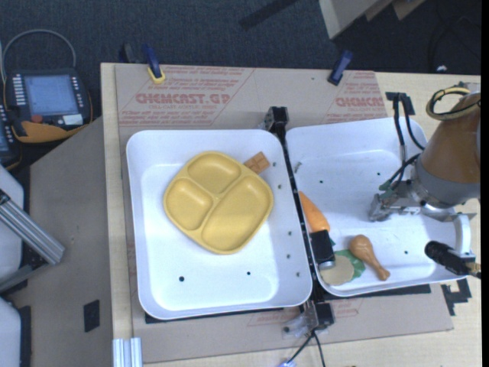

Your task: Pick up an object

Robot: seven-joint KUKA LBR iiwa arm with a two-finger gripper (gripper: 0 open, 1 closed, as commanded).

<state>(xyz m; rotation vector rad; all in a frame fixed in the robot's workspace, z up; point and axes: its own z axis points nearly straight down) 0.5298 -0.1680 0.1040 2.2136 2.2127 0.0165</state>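
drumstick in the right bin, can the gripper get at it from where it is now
Probably yes. The drumstick lies in the open on the right bin floor, with the gripper just above it in the view and nothing between; only the green piece sits close beside it.

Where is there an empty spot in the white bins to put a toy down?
The left bin has bare floor below and left of the yellow divided plate. The right bin is bare across its top middle, above the carrot. Its bottom-left corner is crowded: carrot, black block, drumstick, with the gripper close by.
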